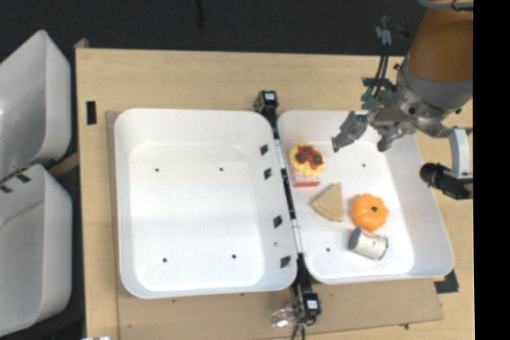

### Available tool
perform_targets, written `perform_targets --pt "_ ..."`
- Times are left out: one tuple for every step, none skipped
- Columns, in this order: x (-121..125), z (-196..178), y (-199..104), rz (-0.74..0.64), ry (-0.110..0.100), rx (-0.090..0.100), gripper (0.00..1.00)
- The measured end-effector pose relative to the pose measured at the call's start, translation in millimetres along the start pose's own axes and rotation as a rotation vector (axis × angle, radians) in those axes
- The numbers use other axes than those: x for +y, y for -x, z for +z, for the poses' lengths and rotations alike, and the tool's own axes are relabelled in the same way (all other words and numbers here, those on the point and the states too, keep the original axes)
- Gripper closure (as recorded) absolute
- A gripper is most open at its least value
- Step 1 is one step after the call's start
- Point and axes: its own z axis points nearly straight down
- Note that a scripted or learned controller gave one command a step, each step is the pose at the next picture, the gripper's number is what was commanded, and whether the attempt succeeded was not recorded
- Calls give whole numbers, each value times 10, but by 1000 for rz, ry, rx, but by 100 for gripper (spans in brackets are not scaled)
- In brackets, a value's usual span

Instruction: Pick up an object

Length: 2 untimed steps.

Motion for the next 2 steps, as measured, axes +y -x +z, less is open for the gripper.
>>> perform_targets --pt "132 975 -450 -3 -8 2 0" --pt "215 1961 75 6 -3 -1 0"
